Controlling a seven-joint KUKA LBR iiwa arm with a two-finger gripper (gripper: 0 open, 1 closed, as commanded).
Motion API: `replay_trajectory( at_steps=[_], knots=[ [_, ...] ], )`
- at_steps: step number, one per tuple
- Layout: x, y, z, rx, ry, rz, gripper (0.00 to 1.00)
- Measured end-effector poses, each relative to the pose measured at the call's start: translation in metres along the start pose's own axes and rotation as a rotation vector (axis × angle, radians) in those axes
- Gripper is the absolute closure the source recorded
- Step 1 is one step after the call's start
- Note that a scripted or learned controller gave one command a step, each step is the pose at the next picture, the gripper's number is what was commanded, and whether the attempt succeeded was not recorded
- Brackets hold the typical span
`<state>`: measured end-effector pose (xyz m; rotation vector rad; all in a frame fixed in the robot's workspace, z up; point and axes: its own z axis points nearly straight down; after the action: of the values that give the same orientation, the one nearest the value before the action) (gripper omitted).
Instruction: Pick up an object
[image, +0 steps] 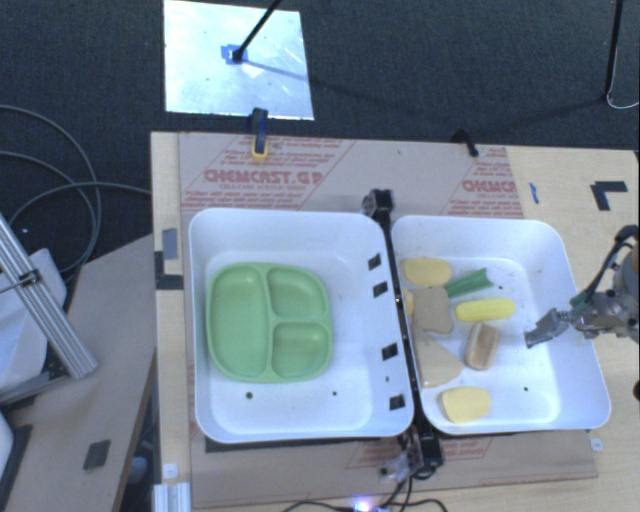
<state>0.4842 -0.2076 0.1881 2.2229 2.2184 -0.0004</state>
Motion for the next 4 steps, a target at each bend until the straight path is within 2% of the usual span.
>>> replay_trajectory(
  at_steps=[1,2,4],
  knots=[
    [0.002,0.073,0.107,-0.007,-0.002,-0.009,0.00],
    [0.001,0.071,0.092,-0.007,-0.003,-0.007,1.00],
    [0.001,0.073,0.070,-0.013,-0.004,-0.010,1.00]
  ],
)
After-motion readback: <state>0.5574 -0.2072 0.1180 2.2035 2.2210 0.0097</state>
